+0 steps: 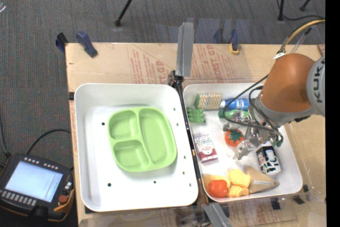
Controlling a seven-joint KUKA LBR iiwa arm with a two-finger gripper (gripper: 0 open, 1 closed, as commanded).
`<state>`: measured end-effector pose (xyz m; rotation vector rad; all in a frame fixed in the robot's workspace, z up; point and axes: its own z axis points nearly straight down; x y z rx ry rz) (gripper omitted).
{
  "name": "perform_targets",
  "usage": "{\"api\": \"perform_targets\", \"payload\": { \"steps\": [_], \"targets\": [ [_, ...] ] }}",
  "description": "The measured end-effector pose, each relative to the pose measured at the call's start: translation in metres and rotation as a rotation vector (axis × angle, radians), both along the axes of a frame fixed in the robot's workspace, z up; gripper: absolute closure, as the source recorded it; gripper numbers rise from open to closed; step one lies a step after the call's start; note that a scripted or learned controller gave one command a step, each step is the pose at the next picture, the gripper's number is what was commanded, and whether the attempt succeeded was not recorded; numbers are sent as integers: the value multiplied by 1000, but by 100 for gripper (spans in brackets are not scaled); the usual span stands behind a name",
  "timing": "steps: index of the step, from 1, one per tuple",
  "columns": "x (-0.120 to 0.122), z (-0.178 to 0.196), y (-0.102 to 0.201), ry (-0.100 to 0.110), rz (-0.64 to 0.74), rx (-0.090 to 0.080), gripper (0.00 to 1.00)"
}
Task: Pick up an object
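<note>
I note the gripper [245, 147] hovering in the right bin [295, 174], at four o'clock from the orange toy [232, 138], fingers spread, pinching nothing, presumably lining up a pick.

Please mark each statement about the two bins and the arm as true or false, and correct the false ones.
1. The green divided plate lies in the left bin. True.
2. The tool hangs over the left bin. False: it is over the right bin, near the orange-red toy.
3. A small red card box lies in the right bin. True.
4. The black and white can stands on the green plate. False: it lies in the right bin.
5. The handheld screen sits on the floor left of the bench. True.
</note>
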<state>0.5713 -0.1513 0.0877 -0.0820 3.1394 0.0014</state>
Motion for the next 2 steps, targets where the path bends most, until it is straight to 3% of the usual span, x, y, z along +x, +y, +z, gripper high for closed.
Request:
{"api": "perform_targets", "payload": {
  "steps": [1,2],
  "targets": [
    [29,1,-48,-1,-18,4,0],
    [45,1,-55,-2,48,1,0]
  ]
}}
